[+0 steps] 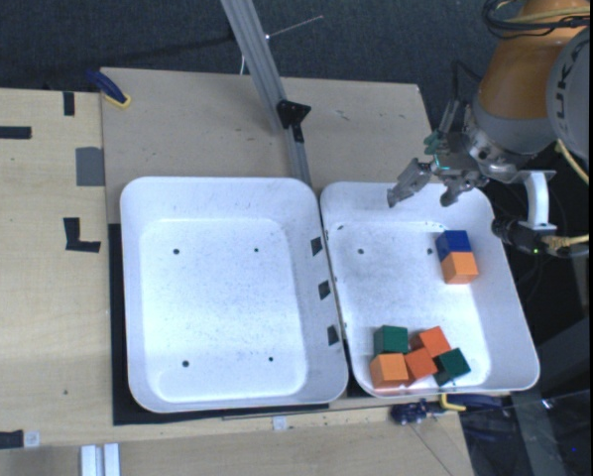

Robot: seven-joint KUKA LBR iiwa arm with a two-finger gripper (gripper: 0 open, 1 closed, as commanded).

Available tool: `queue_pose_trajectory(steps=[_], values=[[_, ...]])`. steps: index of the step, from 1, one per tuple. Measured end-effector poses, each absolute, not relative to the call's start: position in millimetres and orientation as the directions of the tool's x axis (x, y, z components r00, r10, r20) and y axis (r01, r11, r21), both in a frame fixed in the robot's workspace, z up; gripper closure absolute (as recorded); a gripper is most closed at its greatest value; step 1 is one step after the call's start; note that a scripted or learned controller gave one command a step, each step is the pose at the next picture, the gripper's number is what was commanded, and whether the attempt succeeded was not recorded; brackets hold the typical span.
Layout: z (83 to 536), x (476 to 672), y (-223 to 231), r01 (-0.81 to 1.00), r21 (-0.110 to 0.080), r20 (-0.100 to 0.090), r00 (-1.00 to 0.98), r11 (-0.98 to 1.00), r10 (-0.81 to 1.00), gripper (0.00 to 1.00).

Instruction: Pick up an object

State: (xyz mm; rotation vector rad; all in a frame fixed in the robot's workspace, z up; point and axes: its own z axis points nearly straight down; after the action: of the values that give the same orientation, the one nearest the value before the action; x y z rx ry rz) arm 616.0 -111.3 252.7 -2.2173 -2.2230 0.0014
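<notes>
Hand (427, 188), fingers spread wide and holding nothing, hovers above the right bin (505, 315), just beyond a blue block (453, 241) touching an orange block (460, 267): small, rigid, probably light; grip opposite flat faces.

1. A bulky grey arm (564, 77) wears a glossy orange band (525, 58) near its wrist.
2. Black cables (510, 8) loop over its top.
3. Its small grey metal two-finger gripper (427, 188) carries a teal fitting.

White bins: two, side by side; left bin (222, 191); right bin (495, 305)
Orange blocks: four; first at (460, 267)
Green blocks: two; first at (391, 340)
Blue blocks: one (453, 241)
</notes>
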Motion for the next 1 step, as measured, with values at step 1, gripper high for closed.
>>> queue_pose_trajectory(steps=[1], values=[[252.8, 616.0, -111.3, 1.000, -0.002, 0.001, -0.003, 0.003, 1.000, 0.00]])
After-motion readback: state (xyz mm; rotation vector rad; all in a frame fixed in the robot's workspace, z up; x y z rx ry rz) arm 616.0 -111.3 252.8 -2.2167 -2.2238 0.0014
